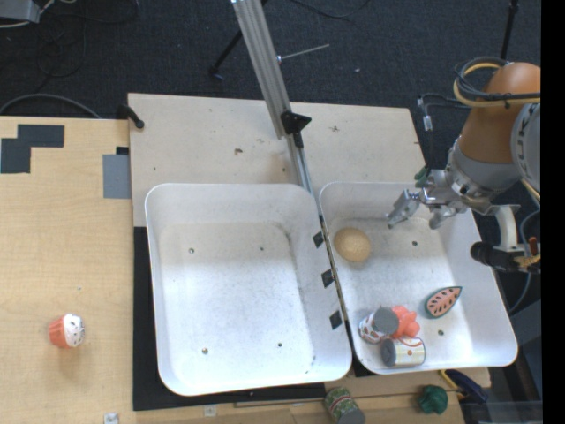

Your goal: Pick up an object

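Observation:
My gripper (pixel 417 212) hangs over the back of the right bin (pixel 477 343) with its two fingers spread open and nothing between them. A tan round ball (pixel 353 245) lies in that bin to the left of and slightly below the gripper. Near the bin's front sit a watermelon-slice toy (pixel 443 301), an orange toy (pixel 404 321) with a grey piece (pixel 384 321) against it, and a small white can (pixel 403 352).
The left bin (pixel 177 237) lies beside the right one. An aluminium post (pixel 269 78) slants up behind the bins. A red-and-white toy (pixel 67 330) rests on the wooden bench at the left. Two green items (pixel 432 399) lie at the front edge.

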### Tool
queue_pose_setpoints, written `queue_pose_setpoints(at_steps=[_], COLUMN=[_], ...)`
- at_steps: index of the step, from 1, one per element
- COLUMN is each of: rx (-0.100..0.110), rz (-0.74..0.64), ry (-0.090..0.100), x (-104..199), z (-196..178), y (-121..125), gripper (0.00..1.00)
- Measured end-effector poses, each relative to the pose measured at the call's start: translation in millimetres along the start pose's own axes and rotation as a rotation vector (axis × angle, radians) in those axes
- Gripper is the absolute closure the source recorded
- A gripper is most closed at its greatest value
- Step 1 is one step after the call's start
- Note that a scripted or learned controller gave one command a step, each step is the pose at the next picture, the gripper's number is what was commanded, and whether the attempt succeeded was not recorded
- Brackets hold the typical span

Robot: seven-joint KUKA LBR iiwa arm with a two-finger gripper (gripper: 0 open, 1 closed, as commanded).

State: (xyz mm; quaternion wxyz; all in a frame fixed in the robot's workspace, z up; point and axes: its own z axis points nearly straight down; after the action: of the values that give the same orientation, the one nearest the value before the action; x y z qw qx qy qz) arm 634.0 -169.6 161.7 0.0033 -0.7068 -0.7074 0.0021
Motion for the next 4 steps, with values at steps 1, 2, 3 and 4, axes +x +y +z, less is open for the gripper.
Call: queue_pose_setpoints(at_steps=[1,2,3,4], rx=[0.000,-0.005,-0.011,-0.008], rz=[-0.003,-0.003,0.002,0.001], ry=[0.000,-0.001,-0.003,-0.002], x=[-1,-1,-5,-6], z=[52,38,-25,-42], y=[9,10,6,6], gripper=[0.00,1.00,1.00,1.00])
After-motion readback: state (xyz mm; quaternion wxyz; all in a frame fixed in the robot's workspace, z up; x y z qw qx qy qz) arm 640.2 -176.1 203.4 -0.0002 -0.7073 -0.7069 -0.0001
